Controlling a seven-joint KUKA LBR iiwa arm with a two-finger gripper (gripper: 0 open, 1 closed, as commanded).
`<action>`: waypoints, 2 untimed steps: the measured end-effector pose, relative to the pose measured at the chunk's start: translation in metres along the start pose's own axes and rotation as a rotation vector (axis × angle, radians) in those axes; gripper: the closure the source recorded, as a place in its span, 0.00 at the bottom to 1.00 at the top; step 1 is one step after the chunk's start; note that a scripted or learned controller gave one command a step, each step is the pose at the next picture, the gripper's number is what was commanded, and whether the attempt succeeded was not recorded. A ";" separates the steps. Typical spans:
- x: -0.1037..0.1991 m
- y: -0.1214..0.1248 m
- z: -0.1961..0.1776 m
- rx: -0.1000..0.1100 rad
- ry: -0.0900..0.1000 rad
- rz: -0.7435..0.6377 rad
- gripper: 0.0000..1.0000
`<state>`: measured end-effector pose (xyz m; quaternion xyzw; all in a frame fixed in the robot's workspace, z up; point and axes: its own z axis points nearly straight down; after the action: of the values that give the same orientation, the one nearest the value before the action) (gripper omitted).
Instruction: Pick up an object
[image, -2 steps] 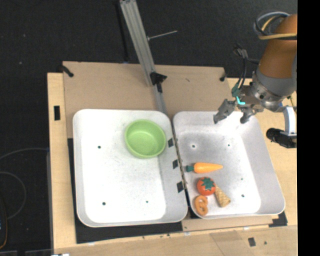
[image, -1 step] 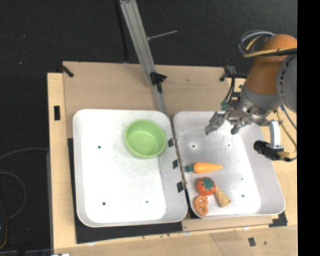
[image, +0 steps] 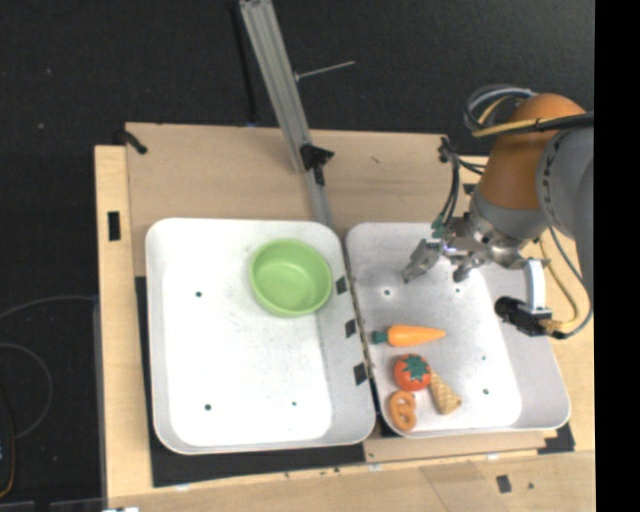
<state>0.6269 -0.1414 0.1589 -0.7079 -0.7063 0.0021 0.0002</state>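
Carrot (image: 412, 336), orange with green stem, lies flat.

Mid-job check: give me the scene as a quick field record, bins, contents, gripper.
left bin: green bowl near its far right corner
right bin: carrot, tomato, two small orange-brown items near the front edge
gripper: open, over the right bin's far part, holding nothing
carrot: lying flat, apart from the gripper

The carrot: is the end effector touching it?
Apart. The camera view shows bare white bin floor between the end effector and the toy carrot lying below it.
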 end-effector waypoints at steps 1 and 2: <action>-0.001 0.000 0.050 -0.003 0.001 0.001 0.00; -0.002 0.001 0.038 -0.008 0.001 0.005 1.00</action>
<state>0.6281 -0.1436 0.1209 -0.7099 -0.7043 -0.0011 -0.0022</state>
